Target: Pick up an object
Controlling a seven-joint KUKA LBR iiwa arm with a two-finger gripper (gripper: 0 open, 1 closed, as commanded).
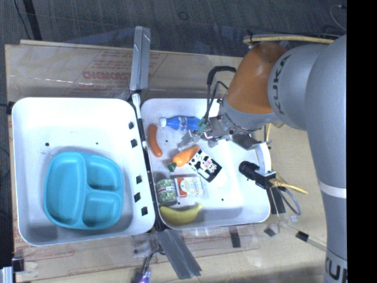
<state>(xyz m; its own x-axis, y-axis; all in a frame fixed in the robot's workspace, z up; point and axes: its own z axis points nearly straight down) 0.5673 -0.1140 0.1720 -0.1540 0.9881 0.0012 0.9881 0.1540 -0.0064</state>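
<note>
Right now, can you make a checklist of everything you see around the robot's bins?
Surface: bench with two white bins; left bin, right bin.
Job's things: right bin holds bottle, sausage, carrot, black-and-white box, carton, green cup, banana.
Clutter: blue tray in left bin.
End effector: low over right bin, beside bottle; grip unclear.
Cables: black cable at wrist.
Surroundings: dark floor.

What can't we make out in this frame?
- Gripper: finger state unclear in the camera view; small, dark, partly under the wrist.
- Bottle: right end hidden by the gripper, so contact cannot be judged.
- Black-and-white pack and juice box: print too small to read.
- Banana: lower edge hidden by the right bin rim.
- Arm: cut off at the right edge.
</note>
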